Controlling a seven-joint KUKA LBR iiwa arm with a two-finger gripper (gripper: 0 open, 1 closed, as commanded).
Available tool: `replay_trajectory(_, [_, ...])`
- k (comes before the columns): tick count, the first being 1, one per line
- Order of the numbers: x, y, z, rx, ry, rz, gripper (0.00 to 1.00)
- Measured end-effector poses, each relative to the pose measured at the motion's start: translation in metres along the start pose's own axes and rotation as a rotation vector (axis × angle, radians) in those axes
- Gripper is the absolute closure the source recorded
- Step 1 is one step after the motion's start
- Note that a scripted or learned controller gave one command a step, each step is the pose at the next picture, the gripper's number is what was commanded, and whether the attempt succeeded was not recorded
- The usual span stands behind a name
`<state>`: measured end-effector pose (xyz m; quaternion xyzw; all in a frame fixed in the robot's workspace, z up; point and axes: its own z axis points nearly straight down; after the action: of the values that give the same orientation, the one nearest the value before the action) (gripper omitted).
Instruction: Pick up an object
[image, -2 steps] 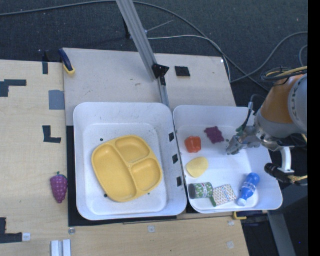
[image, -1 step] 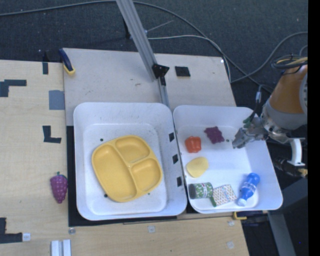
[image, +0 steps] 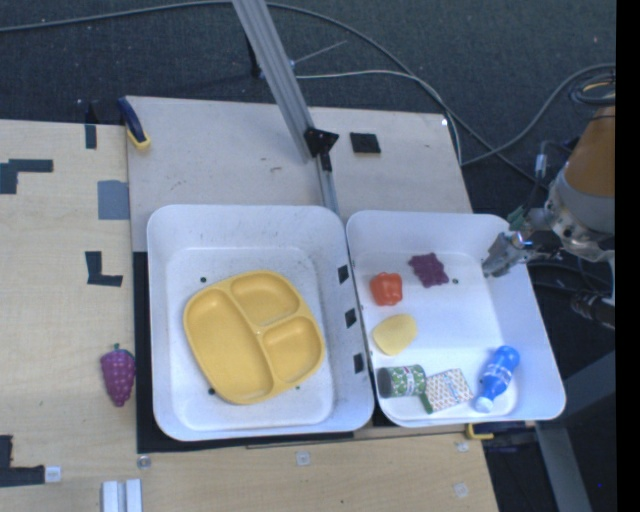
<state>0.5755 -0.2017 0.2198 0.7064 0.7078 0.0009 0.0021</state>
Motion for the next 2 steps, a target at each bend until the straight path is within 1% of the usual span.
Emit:
replay_trajectory(1, [-0.007, 0.002, -0.061, -0.001, -0.001, 0.001, 1.00])
replay_trajectory(2, [-0.007, 0.003, -0.081, 0.002, 0.001, 0.000, 1.00])
